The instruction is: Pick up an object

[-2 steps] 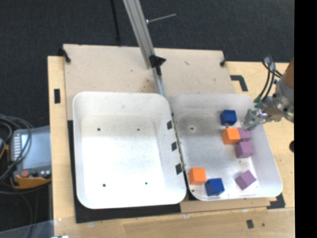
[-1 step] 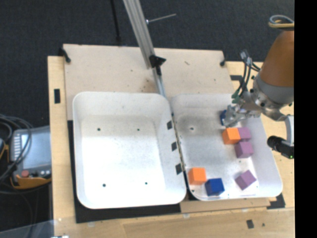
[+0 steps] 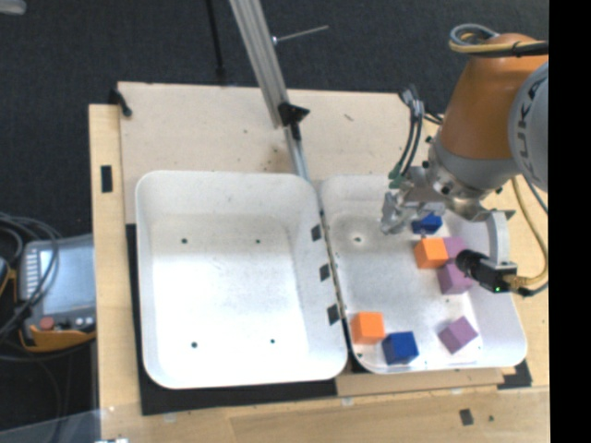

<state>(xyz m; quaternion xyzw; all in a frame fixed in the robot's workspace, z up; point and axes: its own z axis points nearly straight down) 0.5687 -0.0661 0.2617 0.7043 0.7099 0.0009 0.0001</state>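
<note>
The arm is reaching in over the right bin (image 3: 355, 201), its gripper (image 3: 397, 212) hanging low near the bin's back; whether it is open or closed cannot be told. A blue block (image 3: 428, 222) is lying just beside it, partly hidden by the wrist. An orange block (image 3: 430, 252) is touching a purple one (image 3: 454, 278). Toward the front are sitting another orange block (image 3: 369, 326), a blue one (image 3: 400, 347) and a purple one (image 3: 457, 334).

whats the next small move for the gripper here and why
Probably a short descent, centred on the blue block. The gripper hangs at the far end of the right bin, with that block right beside it and partly under the wrist. Nothing is visibly between its fingers. The orange block sits just nearer the camera, so the approach should stay tight.
</note>
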